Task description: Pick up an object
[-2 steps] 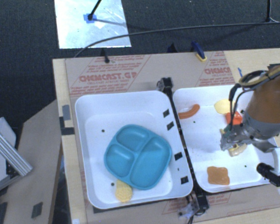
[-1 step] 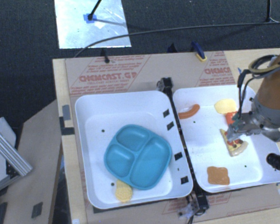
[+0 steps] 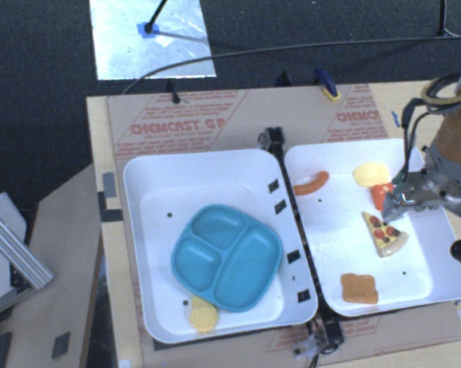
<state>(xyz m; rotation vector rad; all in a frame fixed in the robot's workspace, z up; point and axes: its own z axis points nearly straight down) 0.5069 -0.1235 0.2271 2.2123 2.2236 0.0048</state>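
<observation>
Gripper (image 3: 394,202): hovering in the right bin (image 3: 446,280) near its far right side; its opening cannot be told. Pizza slice (image 3: 385,234): lying just beside, toward the near edge, long axis pointing at the gripper.

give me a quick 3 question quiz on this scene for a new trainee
1. True or false: the blue plate lies in the left bin.
2. Which item lies nearest the gripper? A) sausage B) pizza slice C) toast
3. Fill in: the yellow corn lies in the ____ bin.

Key: 1 true; 2 B; 3 left.
</observation>
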